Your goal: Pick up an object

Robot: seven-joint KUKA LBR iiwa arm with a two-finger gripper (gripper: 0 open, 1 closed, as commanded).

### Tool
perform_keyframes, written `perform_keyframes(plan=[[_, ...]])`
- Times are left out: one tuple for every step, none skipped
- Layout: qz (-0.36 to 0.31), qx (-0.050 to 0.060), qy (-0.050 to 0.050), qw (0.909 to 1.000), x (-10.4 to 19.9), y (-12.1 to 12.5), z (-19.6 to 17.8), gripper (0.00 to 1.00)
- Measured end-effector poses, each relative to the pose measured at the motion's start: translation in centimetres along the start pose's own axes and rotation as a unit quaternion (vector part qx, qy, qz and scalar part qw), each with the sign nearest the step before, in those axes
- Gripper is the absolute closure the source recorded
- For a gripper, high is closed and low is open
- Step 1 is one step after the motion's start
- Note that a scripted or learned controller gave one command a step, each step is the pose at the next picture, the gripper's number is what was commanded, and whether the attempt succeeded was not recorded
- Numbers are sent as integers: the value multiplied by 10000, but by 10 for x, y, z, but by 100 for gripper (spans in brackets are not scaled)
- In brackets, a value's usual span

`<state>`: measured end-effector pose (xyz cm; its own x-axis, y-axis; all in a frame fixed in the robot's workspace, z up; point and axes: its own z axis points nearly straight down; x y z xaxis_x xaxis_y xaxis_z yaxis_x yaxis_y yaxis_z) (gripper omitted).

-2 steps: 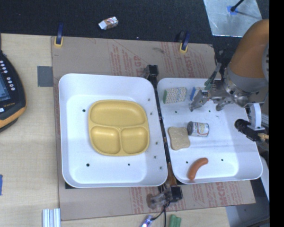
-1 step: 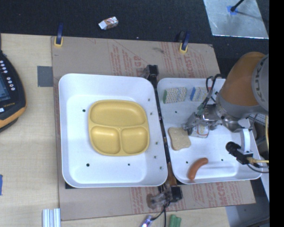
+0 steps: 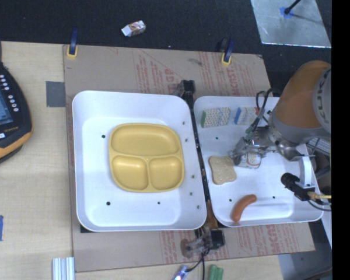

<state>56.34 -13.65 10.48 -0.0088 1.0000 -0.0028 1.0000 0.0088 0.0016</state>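
In the right bin a tan slice of bread lies near the left wall, and an orange-brown sausage lies near the front edge. A pale green-dotted sponge or packet and a small blue-striped piece rest along the far wall. My gripper hangs low over the middle of this bin, just right of the bread and above the bin floor. Nothing is visibly between its fingers.
The left bin holds a yellow three-compartment plate. A teach pendant lies at the far left of the bench. Clamps sit at the cardboard's far edge.
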Motion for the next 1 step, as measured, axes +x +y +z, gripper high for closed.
perform_keyframes(plan=[[20,17,20,10000,95,31,-88,100]])
